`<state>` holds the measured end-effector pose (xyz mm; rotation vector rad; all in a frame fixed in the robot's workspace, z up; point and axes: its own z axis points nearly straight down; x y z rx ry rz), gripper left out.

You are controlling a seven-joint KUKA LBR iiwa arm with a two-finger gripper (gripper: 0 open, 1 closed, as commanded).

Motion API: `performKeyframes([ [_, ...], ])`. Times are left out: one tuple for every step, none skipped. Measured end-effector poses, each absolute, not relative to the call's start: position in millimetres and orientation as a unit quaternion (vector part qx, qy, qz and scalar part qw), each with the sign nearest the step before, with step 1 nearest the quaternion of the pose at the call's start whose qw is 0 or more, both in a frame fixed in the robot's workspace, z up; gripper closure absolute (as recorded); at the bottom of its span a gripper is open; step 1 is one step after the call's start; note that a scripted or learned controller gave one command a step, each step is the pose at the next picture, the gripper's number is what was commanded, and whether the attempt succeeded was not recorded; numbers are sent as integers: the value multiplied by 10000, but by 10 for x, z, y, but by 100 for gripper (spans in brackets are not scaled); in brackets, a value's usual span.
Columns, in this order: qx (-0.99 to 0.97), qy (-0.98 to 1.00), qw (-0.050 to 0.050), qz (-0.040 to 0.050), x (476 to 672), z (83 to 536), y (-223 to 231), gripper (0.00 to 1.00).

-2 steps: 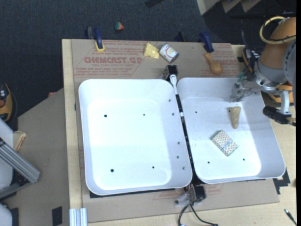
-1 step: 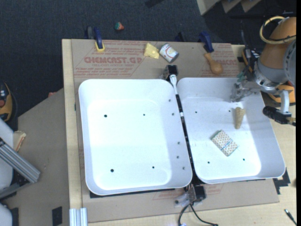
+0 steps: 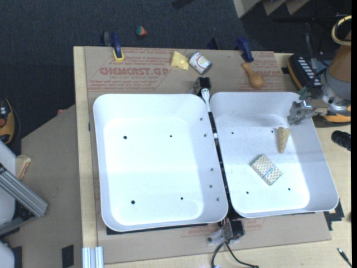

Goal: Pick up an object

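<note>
Two white bins sit side by side on a brown board. The left bin [image 3: 156, 161] has nothing on its floor but small dark dots. The right bin [image 3: 273, 155] holds two loose things: a pale cone-shaped piece [image 3: 283, 139] lying near its far right part, and a small patterned packet [image 3: 266, 169] nearer the middle, set at an angle. The two lie near each other but apart, with bare floor around both.

The gripper [image 3: 299, 111] hangs over the far right corner of the right bin, just above and to the right of the cone, with the grey arm [image 3: 337, 85] behind it at the view's right edge. Nothing is seen between its fingers, and whether they are wide or narrow cannot be told from here.

Beyond the bins, on the board, lie a yellow wedge [image 3: 179, 61], a small white can [image 3: 200, 63] on its side and a tan wooden piece [image 3: 254, 77]. Blue clamps [image 3: 116, 44] grip the board's far edge. Red print on the board [image 3: 134, 71] reads "CHEMCAST", followed by letters like "GP". A small coloured ball [image 3: 141, 31] rests on the dark carpet beyond
</note>
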<state>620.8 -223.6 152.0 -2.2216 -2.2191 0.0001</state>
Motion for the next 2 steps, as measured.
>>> performKeyframes([
  [-7071,-7071,22,12,6127,1172,-2232,100],
  [-7081,-7061,38,17,5447,1005,-2240,100],
])
